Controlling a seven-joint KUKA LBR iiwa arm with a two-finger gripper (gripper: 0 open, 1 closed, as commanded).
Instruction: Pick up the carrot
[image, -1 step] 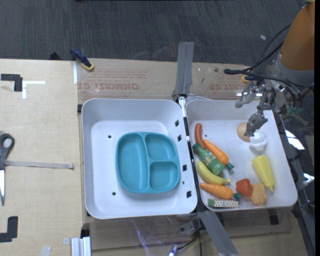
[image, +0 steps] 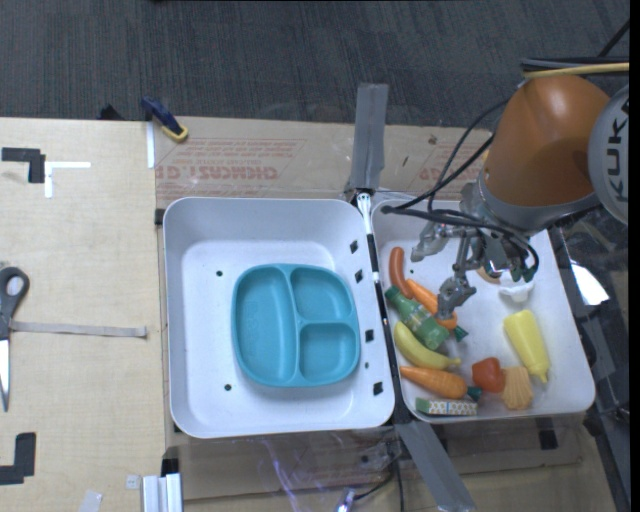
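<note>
Overhead, the camera view shows the right bin (image: 560, 400) crowded with toy food, and everything below is placed against the gripper (image: 455, 295). It hangs over the bin's left half, under the grey arm (image: 545, 140) with its orange band. Whether the pincer is open or closed I cannot tell.

Two orange pieces could be the carrot. One carrot (image: 435, 380) lies below the gripper, toward the bin's near edge, long axis running roughly left to right with a slight tilt. A second orange piece (image: 425, 298) sits just left of the gripper, slanting down to the right, next to a green bottle (image: 420, 318) and a banana (image: 420, 347). A corn cob (image: 528, 343) lies to the lower right.

Mirrored red lettering on the cardboard (image: 230, 165) behind the bins is too faint to read; part of the maker's name shows on the arm.
</note>
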